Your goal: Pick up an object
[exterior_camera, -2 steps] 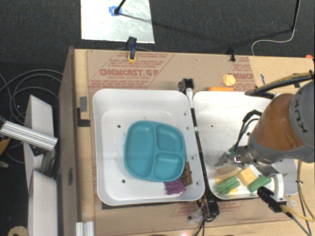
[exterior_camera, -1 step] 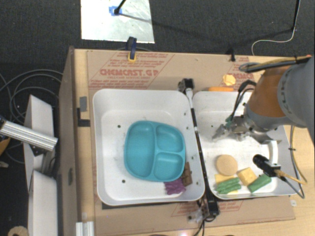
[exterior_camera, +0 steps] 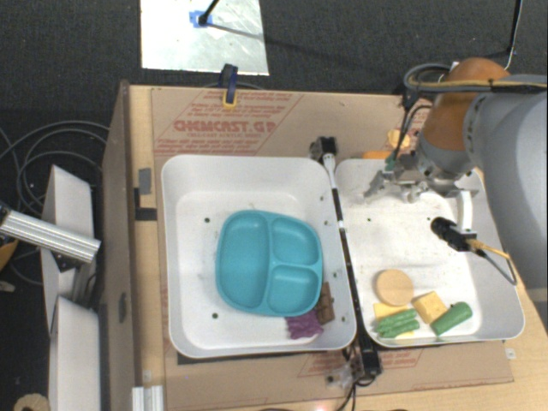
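I am hovering the gripper (exterior_camera: pixel 402 182) at the upper right of the frame, high over the right bin (exterior_camera: pixel 505 328), jaw state I cannot tell, while the objects (exterior_camera: pixel 418 309) are lying clustered lower right, awaiting a pick

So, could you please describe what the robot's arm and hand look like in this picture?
The arm is a thick, rounded grey body with an orange band above the wrist. Thin dark cables loop near that band. The hand is a small metallic grey assembly at the arm's end.
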### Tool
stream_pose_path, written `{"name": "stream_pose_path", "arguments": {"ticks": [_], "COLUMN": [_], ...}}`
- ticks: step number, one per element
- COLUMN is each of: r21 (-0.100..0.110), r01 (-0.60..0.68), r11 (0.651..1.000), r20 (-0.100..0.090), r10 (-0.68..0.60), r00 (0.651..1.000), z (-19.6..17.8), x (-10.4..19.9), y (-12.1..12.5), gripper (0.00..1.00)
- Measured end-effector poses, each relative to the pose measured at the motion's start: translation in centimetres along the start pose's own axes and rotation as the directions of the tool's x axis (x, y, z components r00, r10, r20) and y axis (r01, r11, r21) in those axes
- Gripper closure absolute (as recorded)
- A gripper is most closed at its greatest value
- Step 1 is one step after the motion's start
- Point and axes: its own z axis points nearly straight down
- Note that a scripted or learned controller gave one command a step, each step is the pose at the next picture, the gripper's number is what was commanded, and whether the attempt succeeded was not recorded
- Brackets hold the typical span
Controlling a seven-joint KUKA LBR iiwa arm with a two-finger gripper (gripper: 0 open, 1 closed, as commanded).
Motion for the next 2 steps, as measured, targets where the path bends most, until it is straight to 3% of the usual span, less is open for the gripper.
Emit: {"name": "stream_pose_path", "arguments": {"ticks": [2], "r21": [0.011], "r01": [-0.008], "r11": [1.000], "r20": [-0.001], "r10": [0.008], "r00": [1.000], "z": [0.1], "x": [-2.2], "y": [-2.2], "gripper": [0.00]}}
